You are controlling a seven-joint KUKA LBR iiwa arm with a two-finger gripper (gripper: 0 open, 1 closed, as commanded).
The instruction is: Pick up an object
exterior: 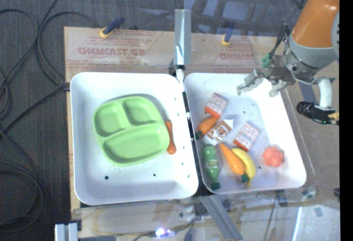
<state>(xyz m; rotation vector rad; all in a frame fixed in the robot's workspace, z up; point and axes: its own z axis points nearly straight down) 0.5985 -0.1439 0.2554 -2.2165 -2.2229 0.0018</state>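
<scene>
step: approach, nothing grasped | tool (259,81): fingers spread wide, empty, above far rim of right bin (292,124) | target: red-white carton (216,105) just below-left of tool, apart from the carrot (207,124) | advice: centre over carton, descend straight, close across short side, avoid bin wall

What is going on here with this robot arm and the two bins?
A robot arm reaches in from the right, its gripper open above the far edge of the right bin and holding nothing. That bin holds toy food, including a banana, carrots and small cartons. The left bin holds a green divided plate.
</scene>
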